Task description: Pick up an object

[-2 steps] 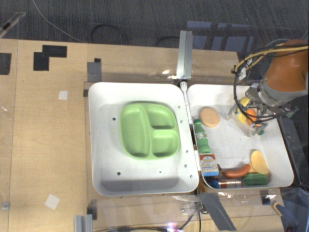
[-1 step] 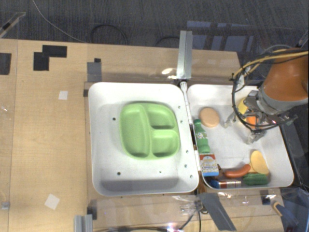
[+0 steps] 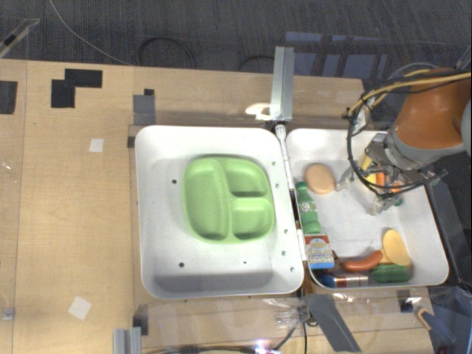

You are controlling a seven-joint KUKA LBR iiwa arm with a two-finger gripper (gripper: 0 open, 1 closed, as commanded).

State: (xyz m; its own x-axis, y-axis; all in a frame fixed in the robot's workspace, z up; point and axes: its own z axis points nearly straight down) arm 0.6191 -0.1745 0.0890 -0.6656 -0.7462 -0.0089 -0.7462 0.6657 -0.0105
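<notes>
The wooden surface (image 3: 66, 220) carries 2 shallow white bins side by side. The left bin (image 3: 158, 271) holds a green divided plate (image 3: 227, 198) with 3 compartments, lying flat near its middle. The arm (image 3: 431, 120) reaches in from the right over the right bin (image 3: 435, 268), and the gripper (image 3: 383, 198) hangs low above the bin's far right part; whether it is wide or narrow cannot be told. A tan round bun (image 3: 320, 178) lies left of it, apart. Along the bin's left wall lies a green bottle (image 3: 307, 214), then a small printed carton (image 3: 318, 253). At the near edge sit a red sausage (image 3: 361, 259), a green vegetable (image 3: 391, 273) and a yellow piece (image 3: 395, 246).
</notes>
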